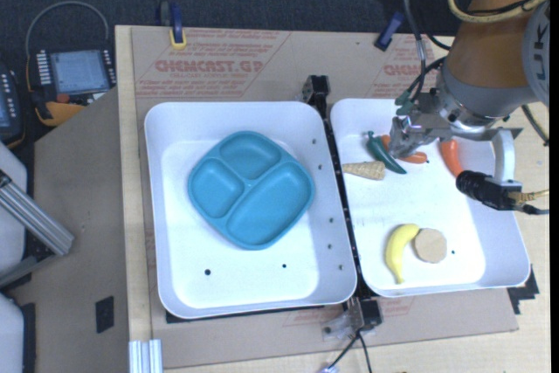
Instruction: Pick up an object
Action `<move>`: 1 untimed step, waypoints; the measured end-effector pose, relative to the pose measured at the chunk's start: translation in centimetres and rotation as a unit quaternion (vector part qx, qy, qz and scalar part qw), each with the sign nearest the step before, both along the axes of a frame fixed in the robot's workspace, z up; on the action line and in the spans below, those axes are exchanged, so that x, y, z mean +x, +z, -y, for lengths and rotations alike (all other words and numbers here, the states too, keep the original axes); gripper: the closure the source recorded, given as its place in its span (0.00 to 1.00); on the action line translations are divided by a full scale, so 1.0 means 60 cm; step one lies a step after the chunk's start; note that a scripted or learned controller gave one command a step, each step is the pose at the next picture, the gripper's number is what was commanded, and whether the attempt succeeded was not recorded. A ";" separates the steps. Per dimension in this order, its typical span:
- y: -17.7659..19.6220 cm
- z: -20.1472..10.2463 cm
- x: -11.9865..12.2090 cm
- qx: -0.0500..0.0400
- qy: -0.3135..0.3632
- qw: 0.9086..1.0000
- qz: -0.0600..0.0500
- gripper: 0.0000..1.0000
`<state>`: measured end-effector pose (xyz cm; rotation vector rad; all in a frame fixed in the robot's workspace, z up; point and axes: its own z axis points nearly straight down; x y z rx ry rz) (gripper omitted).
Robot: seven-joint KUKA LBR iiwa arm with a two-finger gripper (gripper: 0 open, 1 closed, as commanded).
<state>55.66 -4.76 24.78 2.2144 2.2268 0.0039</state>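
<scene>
The right bin (489, 262) holds several toy foods. A yellow banana (398, 250) lies near its front, touching a round tan disc (430, 245). A tan waffle cone (363, 171) lies by the bin's left wall. A green pepper-like piece (385, 158) sits beside a small orange-red piece (417, 158), and an orange carrot (450, 155) lies to their right. My gripper (403, 138) hangs low over the back of this bin, right above the green piece; whether it touches the piece is hidden by the wrist.
The left bin (175, 271) carries a blue divided plate (251, 189). A black clamp (316, 88) sits between the bins at the back. A black part with cable (486, 189) juts from the arm over the right bin.
</scene>
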 end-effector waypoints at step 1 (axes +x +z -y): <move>-0.028 -0.092 -0.012 0.001 0.000 1.000 -0.003 1.00</move>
